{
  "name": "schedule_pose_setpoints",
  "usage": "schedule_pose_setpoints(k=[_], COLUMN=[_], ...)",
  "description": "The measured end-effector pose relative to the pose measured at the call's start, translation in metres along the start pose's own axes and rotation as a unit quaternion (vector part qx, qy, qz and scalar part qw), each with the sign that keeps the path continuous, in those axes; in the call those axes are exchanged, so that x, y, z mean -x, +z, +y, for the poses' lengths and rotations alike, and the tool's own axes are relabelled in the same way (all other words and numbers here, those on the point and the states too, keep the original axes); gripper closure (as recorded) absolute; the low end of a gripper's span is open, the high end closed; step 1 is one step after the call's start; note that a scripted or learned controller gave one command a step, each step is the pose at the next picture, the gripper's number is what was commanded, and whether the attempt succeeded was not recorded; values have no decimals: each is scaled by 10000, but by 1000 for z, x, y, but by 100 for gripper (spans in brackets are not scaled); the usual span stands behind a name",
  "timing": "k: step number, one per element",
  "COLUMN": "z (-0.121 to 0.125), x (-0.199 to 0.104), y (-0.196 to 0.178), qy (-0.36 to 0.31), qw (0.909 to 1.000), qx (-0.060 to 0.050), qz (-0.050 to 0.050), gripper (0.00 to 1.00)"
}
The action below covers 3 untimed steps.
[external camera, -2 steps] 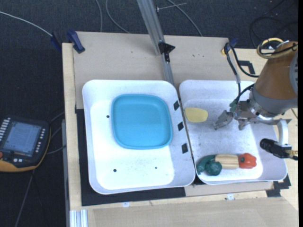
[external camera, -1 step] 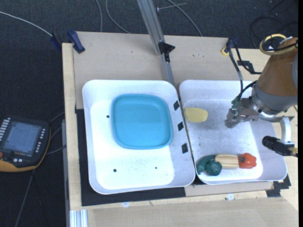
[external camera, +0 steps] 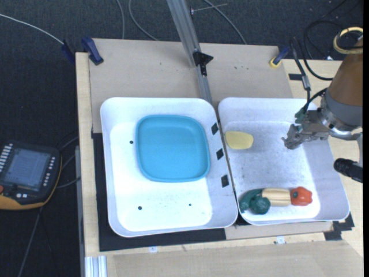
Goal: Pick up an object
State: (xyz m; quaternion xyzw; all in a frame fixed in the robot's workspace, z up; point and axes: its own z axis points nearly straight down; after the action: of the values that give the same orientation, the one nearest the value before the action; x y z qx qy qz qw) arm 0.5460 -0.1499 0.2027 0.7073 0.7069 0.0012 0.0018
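The right bin [external camera: 253,172] holds a pale yellow rounded piece [external camera: 238,140] near its upper left. Along its front wall lie a dark green lump [external camera: 255,203], a tan cylinder [external camera: 277,197] and a red piece [external camera: 301,196] in a row. My gripper [external camera: 292,139] hangs over the right bin's upper right part, well to the right of the yellow piece and above the row at the front. Nothing shows between its fingers.
The left bin [external camera: 118,178] carries a blue square plate [external camera: 172,148]. A metal pole [external camera: 183,22] slants down between the bins from the top. A handheld pendant [external camera: 26,173] lies on the floor at far left. Cables run across the dark floor.
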Motion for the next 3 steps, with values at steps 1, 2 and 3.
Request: schedule_pose_setpoints(k=[1, 2, 3], z=[1, 22, 27], x=[0, -46, -98], y=[-43, -45, -51], qy=[-5, -25, -28], qw=[10000, 10000, 10000], qx=[3, -15, -15], qz=[0, 10, 11], gripper=[100, 100, 100])
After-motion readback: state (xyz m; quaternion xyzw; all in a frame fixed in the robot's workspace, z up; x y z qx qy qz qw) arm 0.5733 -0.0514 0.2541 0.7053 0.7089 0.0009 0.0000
